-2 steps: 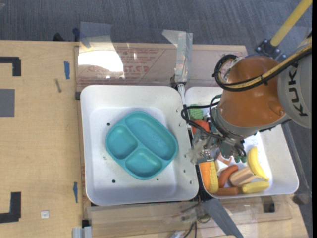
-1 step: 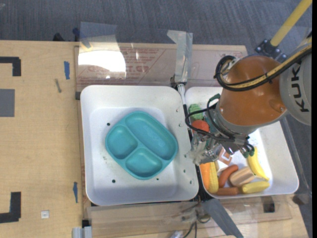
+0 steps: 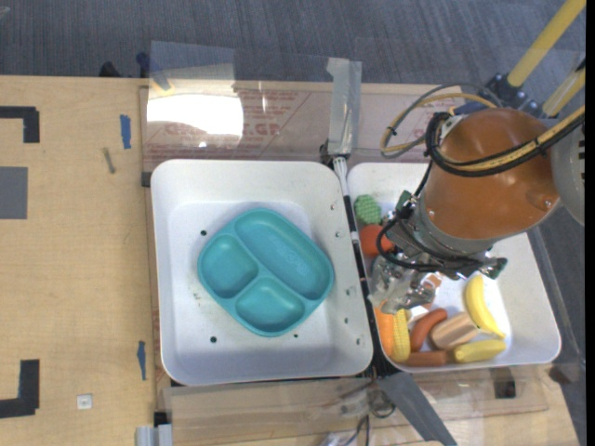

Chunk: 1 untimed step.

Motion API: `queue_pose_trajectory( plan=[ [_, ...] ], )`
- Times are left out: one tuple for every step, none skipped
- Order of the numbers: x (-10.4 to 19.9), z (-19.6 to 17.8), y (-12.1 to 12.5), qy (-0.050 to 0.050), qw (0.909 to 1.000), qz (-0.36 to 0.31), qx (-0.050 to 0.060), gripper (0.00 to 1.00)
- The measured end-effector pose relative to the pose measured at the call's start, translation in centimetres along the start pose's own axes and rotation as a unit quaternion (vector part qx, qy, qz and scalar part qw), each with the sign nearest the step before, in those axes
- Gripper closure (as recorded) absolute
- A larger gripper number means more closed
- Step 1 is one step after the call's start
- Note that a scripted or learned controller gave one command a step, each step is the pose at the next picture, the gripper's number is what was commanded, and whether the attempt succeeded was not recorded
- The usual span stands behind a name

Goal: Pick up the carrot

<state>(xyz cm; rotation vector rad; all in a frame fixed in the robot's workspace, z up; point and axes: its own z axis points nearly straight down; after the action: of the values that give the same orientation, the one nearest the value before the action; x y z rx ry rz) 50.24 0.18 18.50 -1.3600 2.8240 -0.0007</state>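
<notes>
Teal tray (image 3: 266,269) in left bin (image 3: 177,203); banana (image 3: 482,305), corn (image 3: 397,333) in right bin (image 3: 544,333).

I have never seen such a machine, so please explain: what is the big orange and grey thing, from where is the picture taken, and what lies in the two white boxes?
The picture is taken by one camera fixed above the bench, looking down at a slant. The orange and grey thing is a robot arm reaching in from the right. Its gripper hangs low over the right bin, among toy foods: corn, a sausage, a banana, something green and an orange piece, perhaps the carrot. The left bin holds a teal divided plate. I cannot tell whether anything is held.
</notes>
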Motion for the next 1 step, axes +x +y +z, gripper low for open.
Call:
queue_pose_trajectory(
  plan=[
    [2.88,0.01,-7.08,0.000,0.9959,-0.090,0.000,1.00]
  ],
)
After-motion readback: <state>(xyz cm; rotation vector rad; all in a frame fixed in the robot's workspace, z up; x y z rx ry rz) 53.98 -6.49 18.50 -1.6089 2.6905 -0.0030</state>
